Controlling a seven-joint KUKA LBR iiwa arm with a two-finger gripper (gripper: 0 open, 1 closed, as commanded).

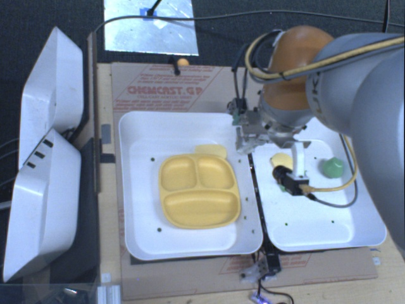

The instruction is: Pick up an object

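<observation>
My gripper (247,143) hangs low over the seam between the two bins, at the far left corner of the right bin (316,233). A small yellow object (281,160) lies in the right bin just right of the gripper, partly hidden by the wrist. Further right in that bin sits a green object (332,167). In the left bin (142,170), a pale yellow piece (211,150) lies just left of the gripper.
A large yellow divided plate (199,190) fills the middle of the left bin. The grey arm with its orange band (297,49) covers the back and right of the right bin. White covers (44,170) stand to the left of the bench.
</observation>
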